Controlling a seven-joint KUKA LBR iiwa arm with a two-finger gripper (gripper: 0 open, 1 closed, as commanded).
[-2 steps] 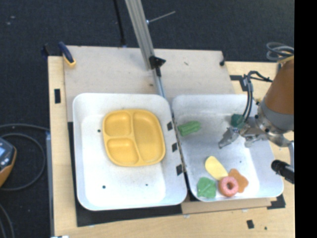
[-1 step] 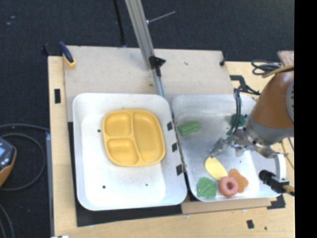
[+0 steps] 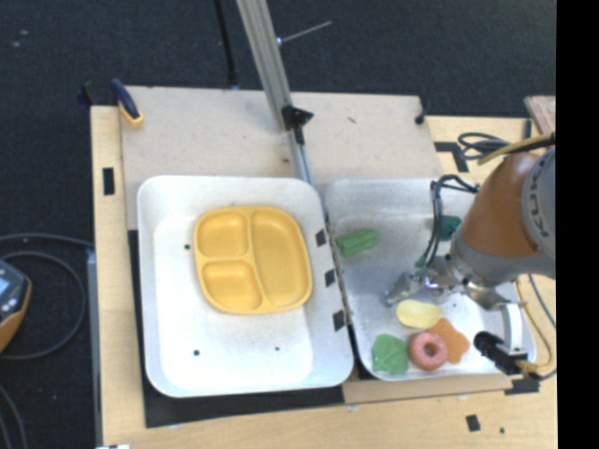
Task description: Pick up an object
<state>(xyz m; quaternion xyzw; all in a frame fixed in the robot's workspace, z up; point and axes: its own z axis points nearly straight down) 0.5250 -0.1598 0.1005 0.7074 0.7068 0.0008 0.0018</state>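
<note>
Nothing lifted yet, we judge. End effector point(image 3: 412, 288) low in right bin point(image 3: 374, 204), fingers spread apart, holding nothing, just above yellow lemon-like toy point(image 3: 418, 314) (nearest candidate). Pink donut point(image 3: 430, 350), green pieces lie nearby. We still need closing and lift.

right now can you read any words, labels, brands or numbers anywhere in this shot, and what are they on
None can be read.
Yellow divided plate: plain, no print.
Pink ring, green pieces, pale yellow piece: no markings.
White bins: a few dark specks, not text.
Arm's orange band: no lettering that shows.
Dark device at the left edge: too small and blurred to tell.
</note>
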